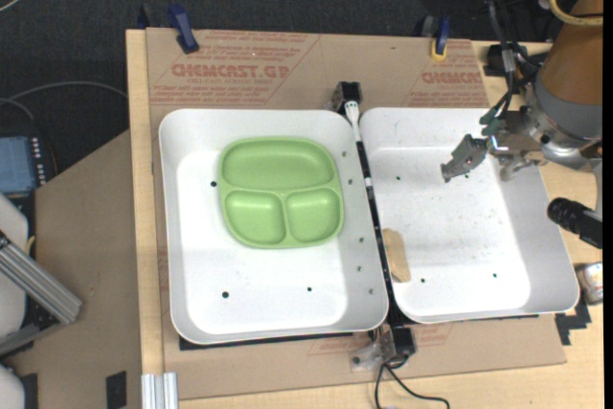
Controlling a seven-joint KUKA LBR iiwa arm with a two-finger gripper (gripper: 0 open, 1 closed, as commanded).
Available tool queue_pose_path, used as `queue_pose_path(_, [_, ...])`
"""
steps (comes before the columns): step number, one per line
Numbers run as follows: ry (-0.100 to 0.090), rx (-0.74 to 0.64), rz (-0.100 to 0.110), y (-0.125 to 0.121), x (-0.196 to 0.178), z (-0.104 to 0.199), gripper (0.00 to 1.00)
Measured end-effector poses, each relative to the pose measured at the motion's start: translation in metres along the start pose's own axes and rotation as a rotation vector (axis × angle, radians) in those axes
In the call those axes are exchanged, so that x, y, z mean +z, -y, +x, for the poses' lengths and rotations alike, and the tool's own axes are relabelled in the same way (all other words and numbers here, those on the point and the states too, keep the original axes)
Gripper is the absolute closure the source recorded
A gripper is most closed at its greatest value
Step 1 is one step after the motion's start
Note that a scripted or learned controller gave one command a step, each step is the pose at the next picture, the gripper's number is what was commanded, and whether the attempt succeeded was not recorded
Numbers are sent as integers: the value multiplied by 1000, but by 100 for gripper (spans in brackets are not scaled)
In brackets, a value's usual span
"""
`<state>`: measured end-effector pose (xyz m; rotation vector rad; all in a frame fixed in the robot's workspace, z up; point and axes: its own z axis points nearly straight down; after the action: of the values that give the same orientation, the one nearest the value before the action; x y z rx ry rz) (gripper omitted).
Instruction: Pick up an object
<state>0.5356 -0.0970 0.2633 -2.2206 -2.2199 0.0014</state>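
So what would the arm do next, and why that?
Probably swing toward the lower left corner of the right bin and come down. The gripper hangs over bare floor in that bin's upper part with nothing between its fingers, while the nearest object, a small tan wooden piece, lies by the bin's left wall.

Green tray [281, 192]: we note smooth matt plastic.
Bins [192, 283]: glossy white plastic, we find.
Stick [397, 256]: pale bare wood.
Bench board [239, 62]: brown paper-faced sheet.
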Motion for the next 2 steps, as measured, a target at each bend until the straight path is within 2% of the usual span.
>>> queue_pose_path(1, [1,-2,-9,58,-80,16,0])
queue_pose_path(2, [2,-1,-7,55,-87,16,100])
